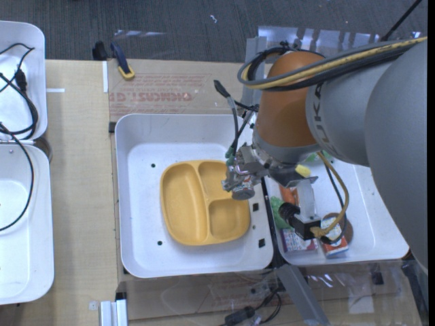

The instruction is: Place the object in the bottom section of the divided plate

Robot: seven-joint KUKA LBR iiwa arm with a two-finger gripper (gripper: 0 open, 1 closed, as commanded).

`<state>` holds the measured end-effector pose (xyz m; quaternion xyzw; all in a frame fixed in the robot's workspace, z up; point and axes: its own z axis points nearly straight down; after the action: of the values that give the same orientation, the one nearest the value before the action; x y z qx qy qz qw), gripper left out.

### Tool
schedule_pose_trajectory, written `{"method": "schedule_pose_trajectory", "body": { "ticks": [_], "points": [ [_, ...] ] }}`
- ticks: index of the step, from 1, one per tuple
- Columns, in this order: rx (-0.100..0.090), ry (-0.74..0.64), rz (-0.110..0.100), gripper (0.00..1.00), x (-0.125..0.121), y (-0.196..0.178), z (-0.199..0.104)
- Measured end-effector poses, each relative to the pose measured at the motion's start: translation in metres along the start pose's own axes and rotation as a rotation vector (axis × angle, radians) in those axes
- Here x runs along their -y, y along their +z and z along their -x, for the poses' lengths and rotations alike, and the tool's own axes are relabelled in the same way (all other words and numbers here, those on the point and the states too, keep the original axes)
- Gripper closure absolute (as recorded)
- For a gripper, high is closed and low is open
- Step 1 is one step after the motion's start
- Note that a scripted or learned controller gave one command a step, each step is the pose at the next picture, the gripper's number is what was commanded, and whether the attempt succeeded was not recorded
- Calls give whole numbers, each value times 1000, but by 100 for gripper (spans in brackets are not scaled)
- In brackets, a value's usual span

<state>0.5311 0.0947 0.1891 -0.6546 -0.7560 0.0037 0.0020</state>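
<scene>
gripper [239, 184]: hangs over the right rim of the divided plate [183, 206], by the ridge between its two small sections; spread or closed, can't tell.
object: can't tell if anything sits in the gripper; the grey clutter at its tip is too blurred to read.
plate edges: lies in the left bin [128, 182], right rim near the bin's right wall; white floor open to the left, above and below it.
plate sections: one long on the left, two small on the right, the lower small one just below the gripper.
right bin [380, 229]: loose items [299, 240] along its left wall, with a red-brown box [338, 248] beside them.
hidden: arm [367, 94] covers the right bin's upper half and part of the items.
</scene>
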Motion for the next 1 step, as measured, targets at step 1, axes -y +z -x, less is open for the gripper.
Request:
{"method": "schedule_pose_trajectory", "body": {
  "ticks": [1],
  "points": [
    [1, -237, 5, 100, -89, 5, -35]
  ]
}}
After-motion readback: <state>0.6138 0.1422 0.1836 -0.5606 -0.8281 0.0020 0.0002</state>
